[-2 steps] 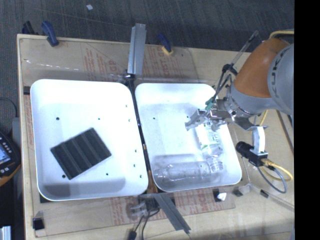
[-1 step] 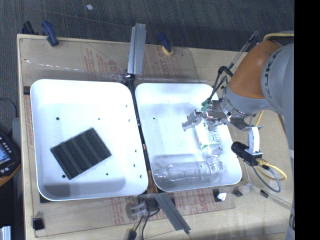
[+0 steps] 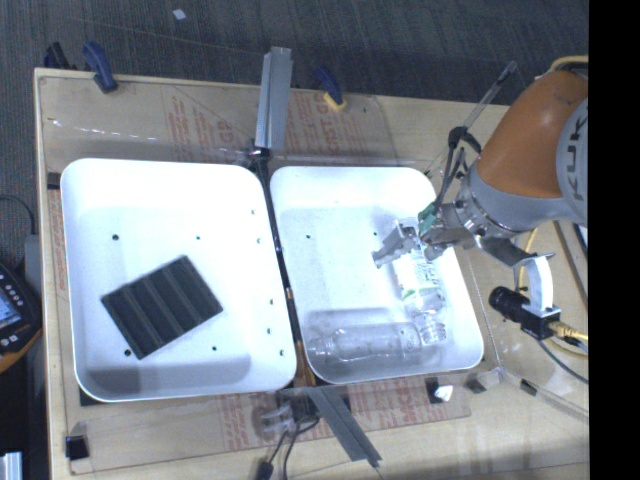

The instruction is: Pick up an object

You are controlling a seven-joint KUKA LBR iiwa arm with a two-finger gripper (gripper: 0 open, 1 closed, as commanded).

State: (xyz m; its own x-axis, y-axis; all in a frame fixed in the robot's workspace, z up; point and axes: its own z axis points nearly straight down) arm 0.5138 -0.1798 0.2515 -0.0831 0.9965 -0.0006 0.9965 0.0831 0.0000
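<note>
- Two clear bottles in the right bin (image 3: 300,268), both on their sides. Larger bottle (image 3: 365,344) lying along the near wall, probably rolled there and stopped by the rim; awkward to grasp that close to the wall.
- Smaller bottle (image 3: 422,290), with a pale label, lying roughly crosswise to the larger one, near end touching or almost touching it, far end pointing up toward the gripper. Further from the walls, so likely the easier pick.
- Gripper (image 3: 400,244) low in the right bin, just at the far end of the smaller bottle, reached in from the right on the grey and orange arm (image 3: 525,158). Cannot tell how the jaws stand, nor whether anything sits between them; no hold to be claimed. Judged as placed for a try at the smaller bottle, with no lift yet.
- Over in the left bin (image 3: 90,198), well apart from the gripper: a dark ribbed panel (image 3: 162,305), flat and askew on the floor. Thin and flat, so probably hard to pinch from above.
- Farthest back, blue clamps (image 3: 98,66) on the bench edge, presumably pinning the board down.
</note>
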